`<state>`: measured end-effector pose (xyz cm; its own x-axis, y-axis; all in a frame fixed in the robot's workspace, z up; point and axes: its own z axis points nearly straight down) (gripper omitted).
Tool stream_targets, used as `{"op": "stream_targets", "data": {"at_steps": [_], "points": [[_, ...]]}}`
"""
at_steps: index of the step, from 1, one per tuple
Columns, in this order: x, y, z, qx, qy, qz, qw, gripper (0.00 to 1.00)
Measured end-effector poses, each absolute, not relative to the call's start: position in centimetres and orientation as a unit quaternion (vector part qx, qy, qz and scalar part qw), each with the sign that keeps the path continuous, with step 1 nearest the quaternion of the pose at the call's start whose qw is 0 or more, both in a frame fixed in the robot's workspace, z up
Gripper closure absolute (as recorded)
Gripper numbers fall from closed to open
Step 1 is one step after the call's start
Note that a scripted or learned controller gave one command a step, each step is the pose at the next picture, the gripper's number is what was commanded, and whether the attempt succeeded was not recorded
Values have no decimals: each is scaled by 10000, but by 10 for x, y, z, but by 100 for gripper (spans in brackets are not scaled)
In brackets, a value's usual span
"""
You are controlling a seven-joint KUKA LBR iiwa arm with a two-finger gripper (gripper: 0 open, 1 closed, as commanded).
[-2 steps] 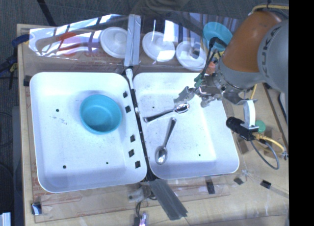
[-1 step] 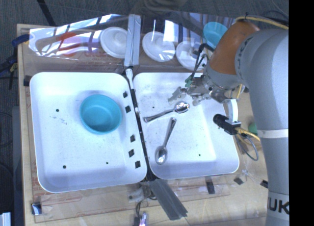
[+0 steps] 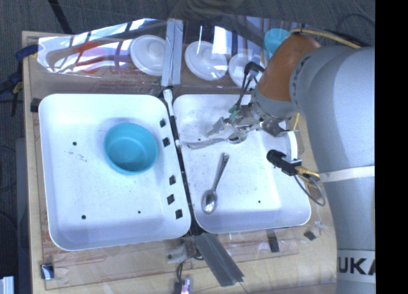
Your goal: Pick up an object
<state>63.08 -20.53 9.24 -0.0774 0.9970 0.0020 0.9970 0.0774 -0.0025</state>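
Bench: 2 bins (image 3: 64, 159), 1 blue bowl (image 3: 131, 148), 1 spoon (image 3: 215, 186).

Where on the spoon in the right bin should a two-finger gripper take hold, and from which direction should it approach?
Grip the spoon at mid-handle, coming straight down from above. It lies flat on the right bin's floor, bowl toward the near rim and thin handle running up and away. The fingers should probably close across the handle's narrow width, since the rounded bowl looks likelier to slip. Bare floor lies on both sides.
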Motion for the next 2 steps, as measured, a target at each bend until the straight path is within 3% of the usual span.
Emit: {"op": "stream_targets", "data": {"at_steps": [1, 2], "points": [[548, -210, 92, -7297, -6838, 9, 14, 0], [578, -164, 92, -7278, -6858, 9, 10, 0]]}}
